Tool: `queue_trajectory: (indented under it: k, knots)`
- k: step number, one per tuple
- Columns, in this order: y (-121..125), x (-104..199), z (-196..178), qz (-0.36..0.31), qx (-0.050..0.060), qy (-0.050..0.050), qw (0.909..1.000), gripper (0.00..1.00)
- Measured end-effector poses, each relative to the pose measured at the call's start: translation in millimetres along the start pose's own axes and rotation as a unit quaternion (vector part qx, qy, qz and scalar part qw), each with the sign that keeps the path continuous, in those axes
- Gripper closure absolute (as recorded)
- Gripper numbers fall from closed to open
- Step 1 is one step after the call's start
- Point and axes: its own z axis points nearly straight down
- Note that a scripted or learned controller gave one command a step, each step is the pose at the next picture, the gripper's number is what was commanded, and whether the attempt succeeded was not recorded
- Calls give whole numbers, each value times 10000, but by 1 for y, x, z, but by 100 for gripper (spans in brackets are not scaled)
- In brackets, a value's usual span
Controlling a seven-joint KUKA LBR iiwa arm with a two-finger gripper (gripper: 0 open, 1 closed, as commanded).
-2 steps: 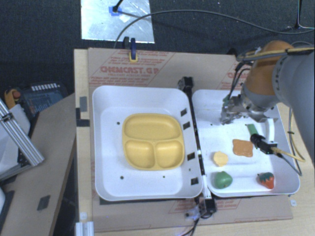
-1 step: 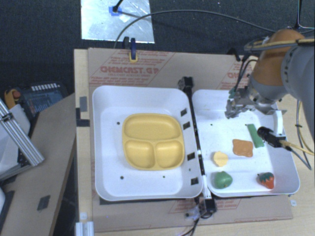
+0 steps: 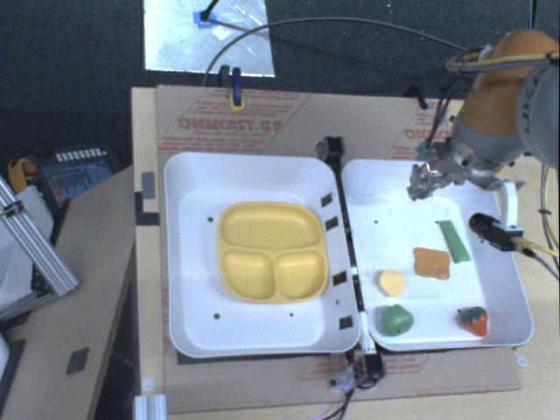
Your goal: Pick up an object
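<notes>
My claw (image 3: 426,182) hangs over the right bin (image 3: 376,191); I cannot tell its state. Descending here, I'd likely miss the green stick (image 3: 453,240).

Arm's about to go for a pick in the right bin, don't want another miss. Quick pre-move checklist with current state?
1. Targets present in right bin: ok. Green strip, brown piece, yellow piece, green round item, red item.
2. Targets separated enough for a single grasp: ok; none are touching.
3. Gripper carrying nothing: ok, nothing seen between its fingers.
4. Finger opening: cannot tell at this resolution.
5. Gripper lined up over a target: not ok; it sits at the bin's far end, away from every item.
6. Yellow tray in left bin, out of the path: ok.
</notes>
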Motion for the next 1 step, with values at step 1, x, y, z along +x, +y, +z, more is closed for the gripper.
queue_trajectory:
  k: [1]
  knots:
    - [1,0,-20,-3,15,1,10000,100]
